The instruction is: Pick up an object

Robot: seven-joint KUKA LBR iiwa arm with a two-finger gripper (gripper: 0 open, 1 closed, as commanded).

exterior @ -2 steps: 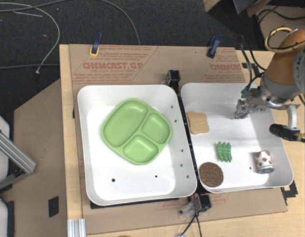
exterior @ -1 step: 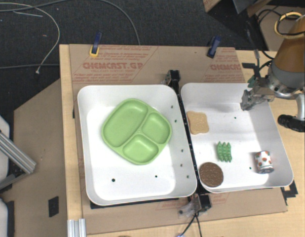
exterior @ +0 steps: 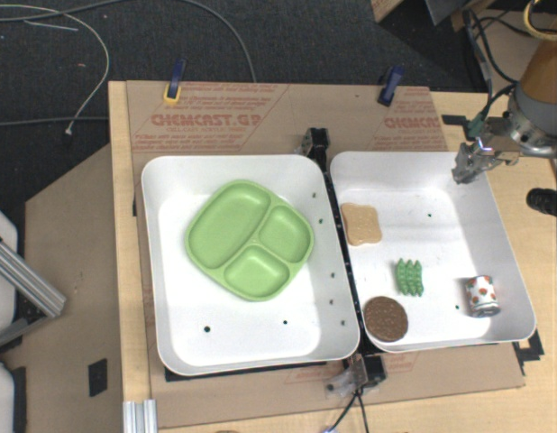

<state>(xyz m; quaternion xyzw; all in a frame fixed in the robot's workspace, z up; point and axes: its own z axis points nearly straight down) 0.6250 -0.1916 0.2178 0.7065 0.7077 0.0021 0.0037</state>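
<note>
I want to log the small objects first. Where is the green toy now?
In the camera view, the green toy lies in the right bin, between the brown round cookie and the small can, below the tan toast.

From my station, both white bins [exterior: 170,332] looked like smooth, slightly glossy plastic, and the green divided plate [exterior: 250,239] a matt plastic. The bench board [exterior: 125,269] read as raw, dull cardboard. The brown disc [exterior: 385,318] appeared rough and grainy, the gripper [exterior: 466,171] metallic grey.

Bright, even overhead light; slightly soft focus.
</note>
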